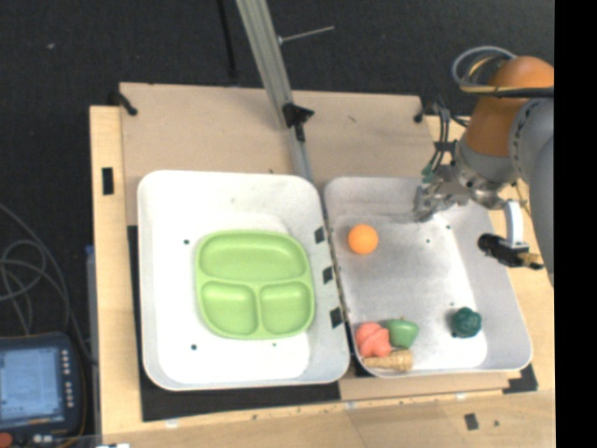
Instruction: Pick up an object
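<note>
Left bin (168, 203): holds a green divided plate (254, 284), three compartments, nothing in them
Right bin (485, 297): an orange ball (363, 240) lies near its left wall, apart from the rest; a pink piece (373, 339), a green piece (403, 331) and a pale tan item (395, 362) crowd the near left corner, touching; a dark green object (465, 322) sits alone toward the near right
Gripper (431, 199): poised over the far part of the right bin, nothing seen between its fingers (how far they are spread cannot be told at this size)
Step in hand: the approach, no pick yet made
Next move: probably a shift toward the orange ball, the nearest and best isolated target, then a descent over it
</note>
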Robot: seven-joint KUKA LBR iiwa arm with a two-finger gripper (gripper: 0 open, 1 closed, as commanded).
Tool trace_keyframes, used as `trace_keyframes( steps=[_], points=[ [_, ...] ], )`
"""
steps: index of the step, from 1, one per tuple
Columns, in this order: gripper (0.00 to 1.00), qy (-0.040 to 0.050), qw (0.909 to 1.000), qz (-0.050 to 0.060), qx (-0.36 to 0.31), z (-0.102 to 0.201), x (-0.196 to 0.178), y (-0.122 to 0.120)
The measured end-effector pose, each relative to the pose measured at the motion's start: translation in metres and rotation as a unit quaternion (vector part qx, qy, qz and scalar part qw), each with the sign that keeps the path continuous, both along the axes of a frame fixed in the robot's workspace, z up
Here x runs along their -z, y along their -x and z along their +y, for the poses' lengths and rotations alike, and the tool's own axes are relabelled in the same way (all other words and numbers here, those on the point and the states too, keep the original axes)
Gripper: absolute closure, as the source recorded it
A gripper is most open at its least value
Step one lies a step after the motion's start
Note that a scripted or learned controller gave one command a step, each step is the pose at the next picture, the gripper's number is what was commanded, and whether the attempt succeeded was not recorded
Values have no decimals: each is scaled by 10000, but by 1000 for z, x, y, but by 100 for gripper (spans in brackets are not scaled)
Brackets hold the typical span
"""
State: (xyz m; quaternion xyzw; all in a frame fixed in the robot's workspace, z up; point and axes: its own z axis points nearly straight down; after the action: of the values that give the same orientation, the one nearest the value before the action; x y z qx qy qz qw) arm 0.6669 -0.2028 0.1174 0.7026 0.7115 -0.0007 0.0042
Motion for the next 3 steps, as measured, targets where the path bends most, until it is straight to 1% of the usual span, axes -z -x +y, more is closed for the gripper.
trace_keyframes(
  steps=[1, 2, 3],
  points=[
    [100, -26, 10000, -12, 37, 7, -50, 1],
    [100, -25, 10000, -8, 27, 8, -95, 0],
    [100, -21, 10000, -20, 37, 11, -157, -8]
  ],
)
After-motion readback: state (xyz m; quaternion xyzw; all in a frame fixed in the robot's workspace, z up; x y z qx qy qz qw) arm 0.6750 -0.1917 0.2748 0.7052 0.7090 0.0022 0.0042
